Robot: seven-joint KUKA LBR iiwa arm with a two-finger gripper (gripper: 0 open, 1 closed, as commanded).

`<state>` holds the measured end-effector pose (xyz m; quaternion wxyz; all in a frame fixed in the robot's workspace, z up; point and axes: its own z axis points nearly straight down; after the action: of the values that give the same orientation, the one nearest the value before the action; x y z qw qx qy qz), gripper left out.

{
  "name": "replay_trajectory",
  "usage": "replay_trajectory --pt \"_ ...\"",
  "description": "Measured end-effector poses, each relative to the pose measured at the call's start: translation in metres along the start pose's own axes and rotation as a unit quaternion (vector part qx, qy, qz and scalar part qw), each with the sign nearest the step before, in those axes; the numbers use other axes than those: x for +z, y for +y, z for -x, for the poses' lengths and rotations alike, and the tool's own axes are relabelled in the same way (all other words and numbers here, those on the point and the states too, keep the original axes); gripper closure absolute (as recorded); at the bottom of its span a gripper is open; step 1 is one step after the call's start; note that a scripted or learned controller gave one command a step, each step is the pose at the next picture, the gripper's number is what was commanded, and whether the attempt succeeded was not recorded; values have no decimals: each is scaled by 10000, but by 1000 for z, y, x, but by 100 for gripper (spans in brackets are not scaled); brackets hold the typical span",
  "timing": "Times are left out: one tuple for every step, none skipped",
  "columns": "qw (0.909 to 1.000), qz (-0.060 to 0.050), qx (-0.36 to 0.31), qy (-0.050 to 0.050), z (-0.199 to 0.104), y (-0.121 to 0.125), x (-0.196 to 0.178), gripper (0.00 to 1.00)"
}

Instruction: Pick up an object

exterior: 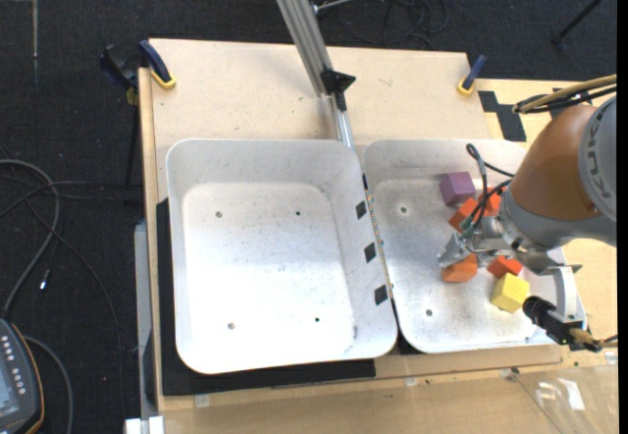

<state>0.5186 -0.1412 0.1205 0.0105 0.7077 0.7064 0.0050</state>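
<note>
The arm reaches in over the right bin (412, 324), its pincer (463, 250) low among a cluster of small blocks near that bin's right side. How far the pincer is spread cannot be told here. Touching its tip lies an orange piece (458, 271); a purple block (456, 188) sits toward the bin's far edge, and a yellow block (509, 295) with a small orange block (505, 267) lie toward the near right corner. The left bin (196, 167) sits beside it on the desk (245, 88).

Purple block (455, 188), yellow block (509, 294), orange pieces (459, 271) in speckled white right bin (417, 319); grey, orange-banded arm (559, 182).
</note>
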Motion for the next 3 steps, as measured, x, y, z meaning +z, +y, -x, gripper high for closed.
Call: replay_trajectory --pt "10000 -64 -58 45 -58 30 -79 100" --pt "9999 -127 -56 58 -134 -14 -89 100" --pt "10000 -89 4 24 -93 33 -98 100"
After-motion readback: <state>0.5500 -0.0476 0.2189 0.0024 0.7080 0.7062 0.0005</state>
